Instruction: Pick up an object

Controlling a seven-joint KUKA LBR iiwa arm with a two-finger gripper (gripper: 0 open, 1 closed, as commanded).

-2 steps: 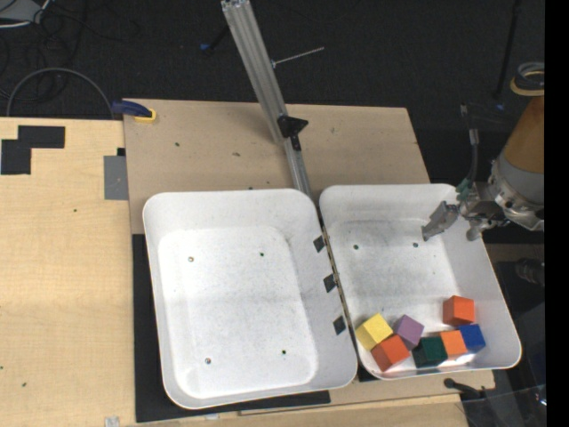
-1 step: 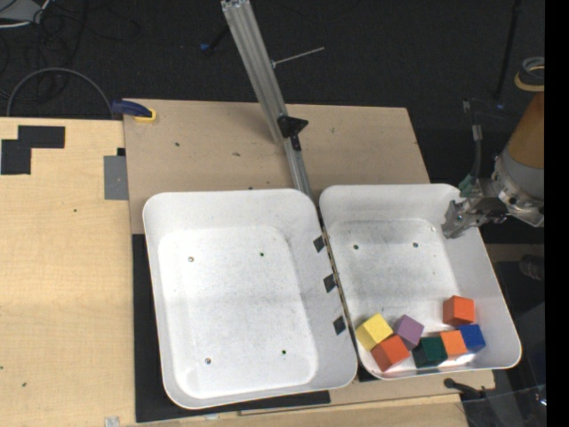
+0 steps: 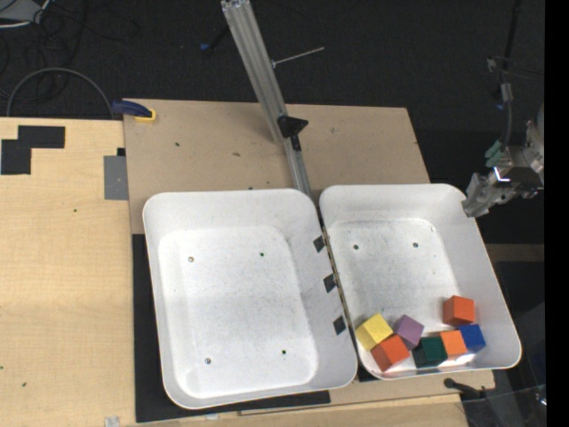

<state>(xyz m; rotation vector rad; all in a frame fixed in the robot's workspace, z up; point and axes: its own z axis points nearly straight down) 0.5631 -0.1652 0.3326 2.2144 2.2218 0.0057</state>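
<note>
At the far left edge of the bench (image 3: 53, 265), pale wood shows with black shapes (image 3: 31, 142) near its far side and a grey rectangle (image 3: 115, 177) just right of them. A blue-handled clamp (image 3: 133, 108) with a yellow tip sits at the far left corner of the brown board (image 3: 356, 149) behind the bins.

The left bin (image 3: 164, 238) lies on the bench with its right rim touching the right bin. A long aluminium rail (image 3: 262, 78) slants from the far side down to the gap between the two bins, with a black bracket (image 3: 291, 126) partway along it. Three small black clips (image 3: 328, 282) line the seam where the bins meet.

The right bin (image 3: 400, 212) holds all the blocks, crowded into its near right corner. From left: a yellow block (image 3: 374, 329), a red-orange block (image 3: 389, 352) just in front of it and touching, a purple block (image 3: 409, 329), a dark green block (image 3: 430, 351) against the near rim, an orange block (image 3: 453, 342), a red block (image 3: 459, 310) set a little farther back, and a blue block (image 3: 472, 336) nearest the right rim.

The gripper (image 3: 480, 194) hangs at the far right corner of the right bin, at its rim, well apart from the blocks. Whether its fingers are spread or closed cannot be told from here; nothing is seen in its grasp.
</note>
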